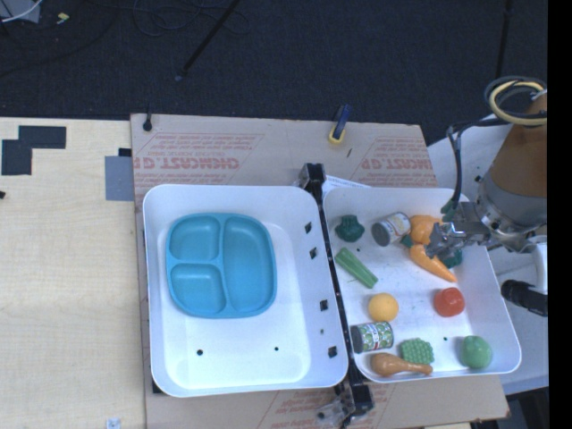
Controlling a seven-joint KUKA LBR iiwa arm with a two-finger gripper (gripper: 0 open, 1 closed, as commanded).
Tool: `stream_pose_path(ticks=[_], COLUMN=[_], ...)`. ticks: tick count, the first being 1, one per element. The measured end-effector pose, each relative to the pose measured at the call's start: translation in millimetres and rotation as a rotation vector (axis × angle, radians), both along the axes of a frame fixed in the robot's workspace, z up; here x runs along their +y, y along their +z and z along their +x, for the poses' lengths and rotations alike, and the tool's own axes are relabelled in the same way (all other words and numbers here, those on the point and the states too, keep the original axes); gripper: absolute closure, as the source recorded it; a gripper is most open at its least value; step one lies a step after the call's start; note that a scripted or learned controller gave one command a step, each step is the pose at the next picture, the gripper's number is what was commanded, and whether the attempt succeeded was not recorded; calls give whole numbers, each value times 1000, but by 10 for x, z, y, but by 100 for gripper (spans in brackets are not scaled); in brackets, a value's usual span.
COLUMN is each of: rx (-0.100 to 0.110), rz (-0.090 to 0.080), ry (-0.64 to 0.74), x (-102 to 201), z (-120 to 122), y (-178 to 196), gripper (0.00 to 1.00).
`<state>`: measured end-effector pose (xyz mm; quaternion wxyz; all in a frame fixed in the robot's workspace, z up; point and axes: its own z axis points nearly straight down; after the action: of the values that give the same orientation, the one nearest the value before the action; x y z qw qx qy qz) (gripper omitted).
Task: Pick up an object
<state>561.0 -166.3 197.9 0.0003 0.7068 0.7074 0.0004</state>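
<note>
Orange carrot (433, 264) is lying in the right bin (500, 329), touching the gripper (444, 241) hovering over it. Jaw state cannot be told. Neighbouring can (390, 230) is crowding the spot, risking a glancing, failed grasp.

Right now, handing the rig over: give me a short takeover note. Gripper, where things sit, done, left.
Gripper: low in the right bin, at the upper right, over the carrot. The view does not settle whether anything is grasped.
Right bin: carrot and an orange piece by the gripper, tipped can, dark green piece, green stick, orange ball, tomato, upright can, broccoli, drumstick, lime.
Left bin: blue divided plate.
Done: arm is at the pile.
Left: confirm a grasp, lift one object.
</note>
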Motion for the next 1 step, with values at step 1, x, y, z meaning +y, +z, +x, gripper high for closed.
stream_pose_path(ticks=[1], rx=[0], rz=[0], ry=[1], x=[-8], z=[4], y=[313], gripper=[100])
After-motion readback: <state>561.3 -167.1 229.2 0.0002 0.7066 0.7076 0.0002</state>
